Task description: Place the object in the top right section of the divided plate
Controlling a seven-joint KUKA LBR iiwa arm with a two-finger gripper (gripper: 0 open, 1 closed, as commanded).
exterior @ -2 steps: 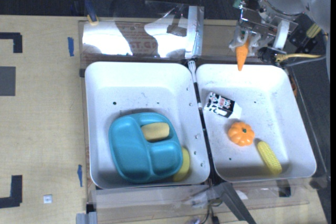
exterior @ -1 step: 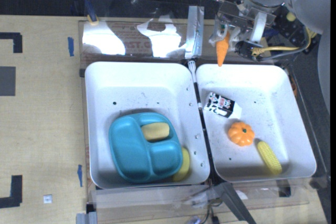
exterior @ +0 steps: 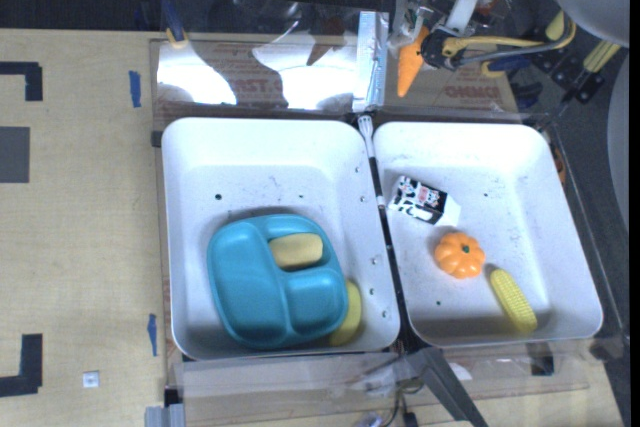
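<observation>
A blue divided plate [exterior: 262, 290] lies in the left bin [exterior: 200, 165], toward its near side. A pale yellow piece [exterior: 298, 250] rests in the plate's top right section. My gripper [exterior: 426, 33] hangs high above the far edge of the bins, near the wall between them. It is shut on a small orange carrot [exterior: 409, 68], which dangles point down from the fingers. The carrot is well clear of the plate, up and to its right.
The right bin [exterior: 520, 155] holds a black and white packet [exterior: 420, 200], an orange pumpkin [exterior: 459, 255] and a corn cob [exterior: 512, 298]. A yellow round thing [exterior: 350, 312] pokes out from beside the plate's near right corner. Yellow cables [exterior: 500, 43] run behind the gripper.
</observation>
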